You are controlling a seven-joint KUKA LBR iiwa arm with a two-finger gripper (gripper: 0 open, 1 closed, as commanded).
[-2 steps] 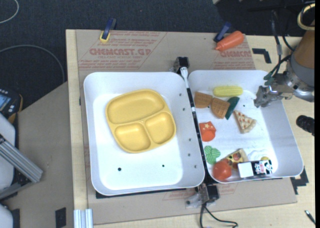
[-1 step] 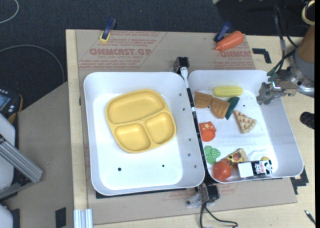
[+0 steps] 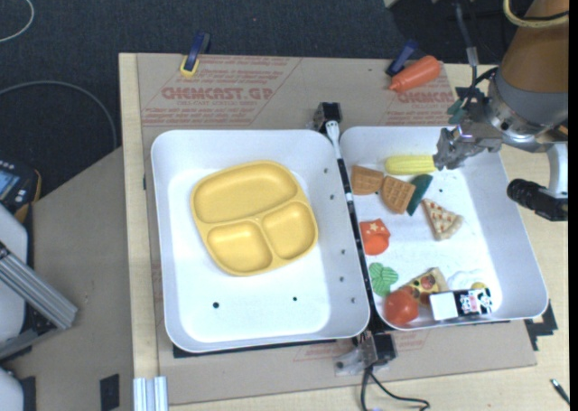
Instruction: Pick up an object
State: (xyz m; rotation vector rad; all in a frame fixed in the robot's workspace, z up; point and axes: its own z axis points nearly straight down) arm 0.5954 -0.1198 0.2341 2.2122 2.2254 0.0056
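Observation:
My gripper (image 3: 449, 151) hangs over the far part of the right bin (image 3: 506, 219), just at the right end of a yellow corn cob (image 3: 408, 164). Nothing shows as held. Close by lie a brown bread slice (image 3: 366, 181), a waffle piece (image 3: 396, 193), a dark green piece (image 3: 422, 194) and a pizza slice (image 3: 441, 218). Further forward are a red pepper chunk (image 3: 375, 236), a green leafy piece (image 3: 383, 276), a red tomato (image 3: 402, 307) and a white box (image 3: 445, 306).
The left bin (image 3: 181, 292) holds a yellow divided plate (image 3: 255, 216). An orange carrot (image 3: 415, 73) lies on the cardboard behind the right bin. A yellow-blue clamp (image 3: 192, 55) sits at the board's far left edge. A black clip (image 3: 327, 115) stands between the bins.

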